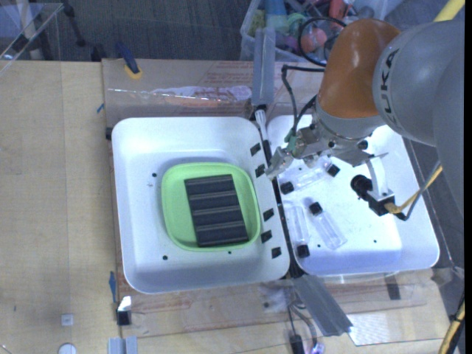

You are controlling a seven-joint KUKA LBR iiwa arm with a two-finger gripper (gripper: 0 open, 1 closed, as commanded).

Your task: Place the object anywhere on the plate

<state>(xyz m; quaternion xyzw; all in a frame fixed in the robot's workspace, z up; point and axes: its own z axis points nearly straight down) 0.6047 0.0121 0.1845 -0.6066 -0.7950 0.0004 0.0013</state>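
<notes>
A black ribbed rectangular object lies flat on the green plate, a little right of its middle. The plate rests in the left white bin. My gripper hangs over the left edge of the right bin, just beside the divider between the bins and up and to the right of the plate. It is apart from the black object. Nothing shows between it and the plate.
Clear plastic pieces and small black bits lie on the right bin's floor below the gripper. Black clips line the divider. A box of colourful items stands behind the bins.
</notes>
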